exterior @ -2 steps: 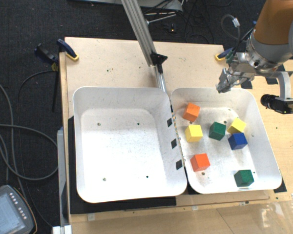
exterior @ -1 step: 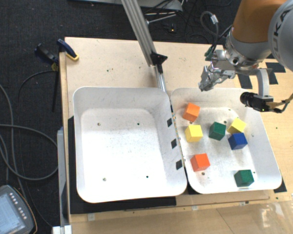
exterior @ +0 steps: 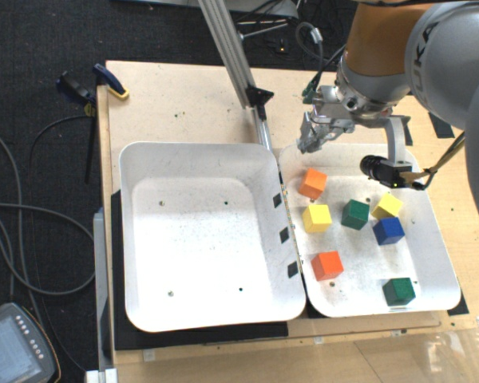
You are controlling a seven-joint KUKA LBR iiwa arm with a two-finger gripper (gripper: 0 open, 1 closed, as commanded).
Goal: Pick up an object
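Gripper (exterior: 311,140), its state impossible to tell, hovers upper right, approaching; next, probably descend onto orange cube (exterior: 312,183).

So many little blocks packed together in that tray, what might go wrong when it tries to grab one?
The pincer hangs at the right white bin's far edge, near the upper orange cube. It may clip the rim. The yellow cube, green cube and blue cube crowd together, so a grab there may nudge neighbours or slip.

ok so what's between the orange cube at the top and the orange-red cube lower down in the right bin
In the camera view, a yellow cube lies between the orange cube and the orange-red cube, apart from both.
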